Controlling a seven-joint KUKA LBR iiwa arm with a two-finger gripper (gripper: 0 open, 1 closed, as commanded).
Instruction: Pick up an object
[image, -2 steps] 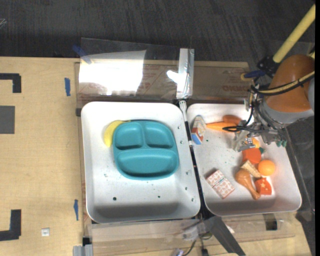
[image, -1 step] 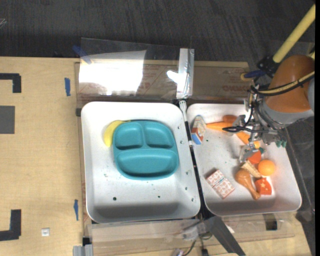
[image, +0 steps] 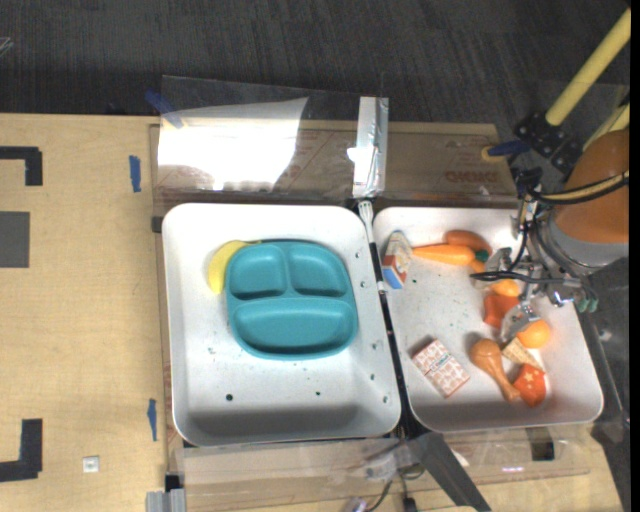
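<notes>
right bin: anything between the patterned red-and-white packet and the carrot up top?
No. In the camera view, the stretch of the right bin floor between the packet and the carrot is bare white, just lightly speckled.

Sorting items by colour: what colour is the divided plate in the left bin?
Teal, seen clearly in the camera view: the divided plate.

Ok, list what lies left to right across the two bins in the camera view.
Yellow object tucked behind the plate → teal divided plastic plate → small white carton with red and blue print → patterned pink-and-white box → red tomato-like toy.
</notes>
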